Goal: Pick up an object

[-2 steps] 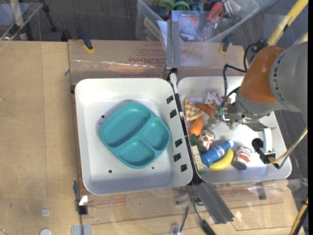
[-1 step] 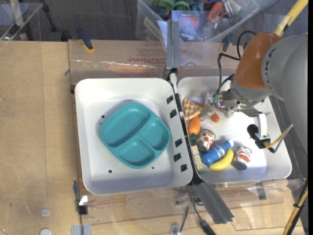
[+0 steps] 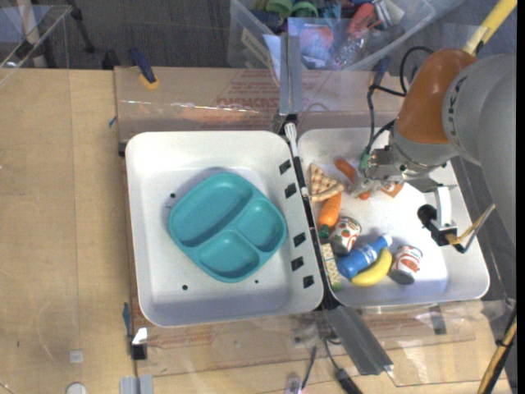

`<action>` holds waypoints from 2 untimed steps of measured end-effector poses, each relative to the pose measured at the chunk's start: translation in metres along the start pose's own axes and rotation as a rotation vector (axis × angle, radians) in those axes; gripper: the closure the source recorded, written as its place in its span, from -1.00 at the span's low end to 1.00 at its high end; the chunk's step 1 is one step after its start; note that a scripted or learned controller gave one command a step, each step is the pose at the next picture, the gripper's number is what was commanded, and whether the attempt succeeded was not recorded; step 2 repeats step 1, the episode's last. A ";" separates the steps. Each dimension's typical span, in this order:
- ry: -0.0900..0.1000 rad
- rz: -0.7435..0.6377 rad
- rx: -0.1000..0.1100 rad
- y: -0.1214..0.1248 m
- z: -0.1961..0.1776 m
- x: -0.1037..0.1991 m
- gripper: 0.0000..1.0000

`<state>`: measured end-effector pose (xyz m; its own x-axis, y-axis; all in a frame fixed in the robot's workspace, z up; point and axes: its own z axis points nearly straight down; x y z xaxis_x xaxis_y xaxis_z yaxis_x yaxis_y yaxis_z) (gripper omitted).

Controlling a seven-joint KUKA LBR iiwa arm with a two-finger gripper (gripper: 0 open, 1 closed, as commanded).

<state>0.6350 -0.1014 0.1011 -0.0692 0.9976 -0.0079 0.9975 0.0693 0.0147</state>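
A: Reaching down into the right-hand shallow white bin (image 3: pixel 472 281), the grey arm with the orange band (image 3: pixel 435 97) has its two-finger gripper (image 3: pixel 379 179) low at the far end, by a small orange-red piece (image 3: pixel 345 169) and a reddish-white bit (image 3: pixel 392 189).

B: Has it got anything?

A: I cannot tell. The wrist covers the gripper from above, so nothing is seen between it, and whether it stands apart or closed is hidden too.

B: So how far along is the pick?

A: By my judgement the approach is made and the grasp itself is unproven; the lift is all left to do.

B: What else could it take?

A: Plenty lies in that bin: a waffle-patterned tan wedge (image 3: pixel 323 182) by the divider, an orange carrot-shaped toy (image 3: pixel 330 209) just below it, a blue plastic bottle (image 3: pixel 362 259) touching a yellow banana toy (image 3: pixel 371 272), and a small red-and-white can (image 3: pixel 406 261) beside those.

B: And the other bin?

A: The left white bin (image 3: pixel 148 228) holds a teal divided plate (image 3: pixel 225 225), well apart from the gripper.
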 end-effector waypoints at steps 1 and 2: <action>0.007 -0.009 0.015 0.039 -0.084 0.086 1.00; 0.007 -0.009 0.015 0.039 -0.084 0.086 1.00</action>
